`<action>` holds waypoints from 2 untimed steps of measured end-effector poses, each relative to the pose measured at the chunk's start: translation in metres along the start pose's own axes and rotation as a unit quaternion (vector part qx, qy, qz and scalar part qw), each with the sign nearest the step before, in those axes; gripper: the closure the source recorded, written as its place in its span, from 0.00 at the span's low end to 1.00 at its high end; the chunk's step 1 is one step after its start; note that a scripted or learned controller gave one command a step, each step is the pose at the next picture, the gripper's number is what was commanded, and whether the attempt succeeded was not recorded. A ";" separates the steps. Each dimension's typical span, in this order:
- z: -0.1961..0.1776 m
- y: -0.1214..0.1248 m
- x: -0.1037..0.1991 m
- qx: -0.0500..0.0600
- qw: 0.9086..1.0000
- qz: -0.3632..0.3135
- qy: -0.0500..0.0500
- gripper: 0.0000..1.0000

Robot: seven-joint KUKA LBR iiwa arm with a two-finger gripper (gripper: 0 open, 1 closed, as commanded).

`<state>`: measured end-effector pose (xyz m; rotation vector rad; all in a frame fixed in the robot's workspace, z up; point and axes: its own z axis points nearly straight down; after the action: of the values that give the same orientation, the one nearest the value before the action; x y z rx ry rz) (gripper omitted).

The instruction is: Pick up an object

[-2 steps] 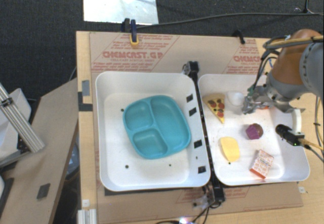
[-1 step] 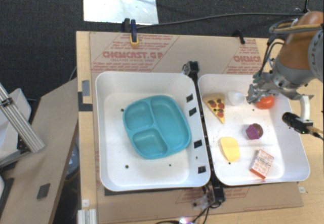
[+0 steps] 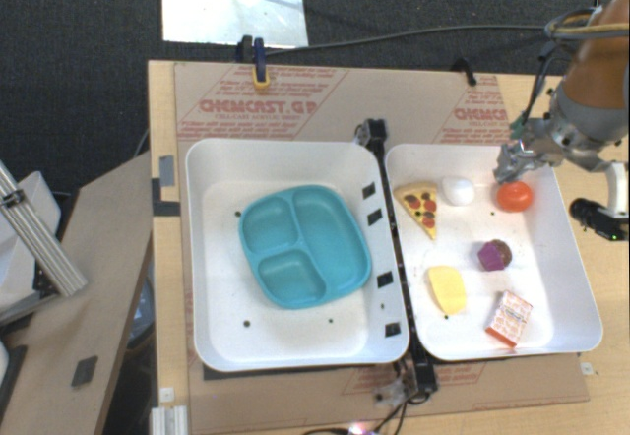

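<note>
The right bin (image 3: 566, 256) holds a pizza slice (image 3: 420, 206), a white ball (image 3: 457, 191), an orange-red round fruit (image 3: 514, 196), a purple round thing (image 3: 494, 254), a yellow block (image 3: 447, 288) and a red-and-white packet (image 3: 509, 318). My gripper (image 3: 514, 164) hangs at the bin's far right corner, just above the orange-red fruit. Whether it touches the fruit is hidden.
The left bin (image 3: 217, 226) holds a teal divided tray (image 3: 303, 245). A black divider with clips (image 3: 386, 246) runs between the bins. Cardboard (image 3: 295, 98) lies under both bins, and a clamp (image 3: 259, 61) sits at its far edge.
</note>
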<state>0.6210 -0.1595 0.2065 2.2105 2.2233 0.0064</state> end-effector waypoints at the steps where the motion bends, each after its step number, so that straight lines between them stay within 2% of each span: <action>1: 0.003 -0.016 0.057 0.003 1.000 -0.002 0.002 1.00; 2: -0.008 -0.030 0.111 0.003 1.000 -0.002 0.002 1.00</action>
<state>0.5905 -0.0491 0.2139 2.2107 2.2321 0.0045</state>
